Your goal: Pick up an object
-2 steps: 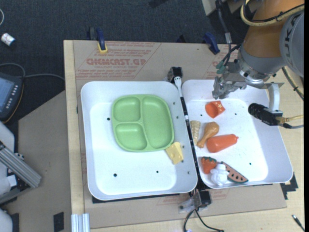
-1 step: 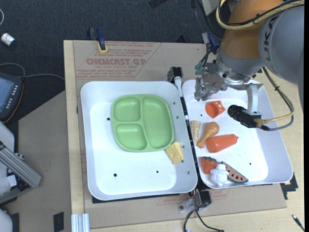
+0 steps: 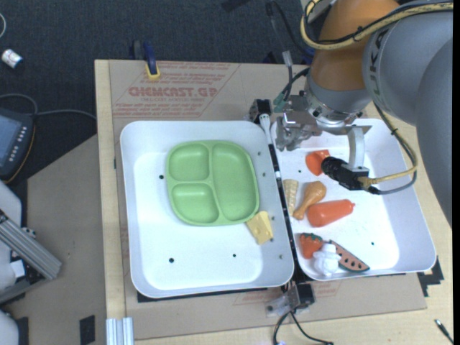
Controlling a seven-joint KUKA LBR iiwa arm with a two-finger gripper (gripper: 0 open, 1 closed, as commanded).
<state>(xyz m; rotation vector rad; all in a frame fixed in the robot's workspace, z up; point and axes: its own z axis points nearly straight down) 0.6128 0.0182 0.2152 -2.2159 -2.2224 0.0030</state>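
Flat watermelon slice (image 3: 350,261); smooth green sectioned plate (image 3: 213,182) in left bin (image 3: 144,214).

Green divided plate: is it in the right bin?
No. The green divided plate lies in the left bin, while the toy foods such as the drumstick lie in the right bin.

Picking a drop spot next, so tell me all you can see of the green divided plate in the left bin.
The green divided plate is a pale green, rounded-square tray that looks like matte plastic, moulded into three compartments: two smaller ones on its left side and one long one on its right. It lies flat and upright on the floor of the left bin, toward the bin's far side, turned slightly. All three compartments look bare. A yellow cheese wedge sits at its near right corner, touching or nearly touching the rim.
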